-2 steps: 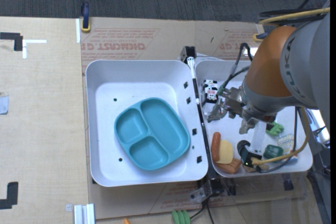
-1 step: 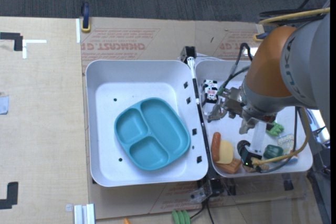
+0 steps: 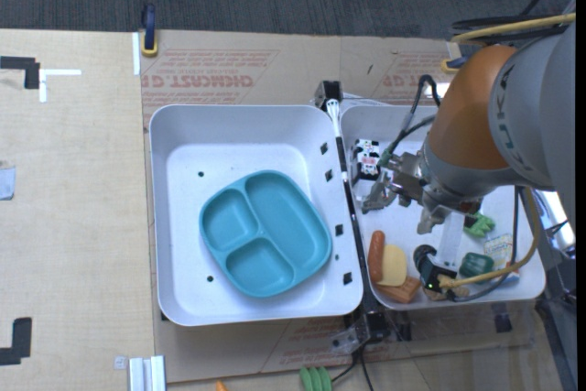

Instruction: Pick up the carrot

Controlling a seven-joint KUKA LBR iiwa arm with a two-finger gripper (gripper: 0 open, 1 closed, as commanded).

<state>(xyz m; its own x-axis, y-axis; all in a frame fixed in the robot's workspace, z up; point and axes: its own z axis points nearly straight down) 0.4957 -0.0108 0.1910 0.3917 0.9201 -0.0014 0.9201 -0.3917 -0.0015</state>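
Note:
The carrot [image 3: 375, 257] is a short orange stick lying lengthwise in the right bin [image 3: 352, 119], close to that bin's left wall and near its front. A yellow piece [image 3: 394, 264] touches its right side. My gripper [image 3: 404, 202] hangs over the middle of the right bin, just behind and to the right of the carrot, under the grey wrist and its orange band [image 3: 467, 110]. The carrot lies free on the bin floor, apart from the gripper.
The left bin [image 3: 174, 224] holds a blue divided plate [image 3: 265, 233]. In the right bin lie a black-and-white toy [image 3: 368, 157] at the back left, a brown-orange item [image 3: 401, 291] at the front, and green items [image 3: 479, 224] [image 3: 475, 265] at the right. Cables trail along the front right.

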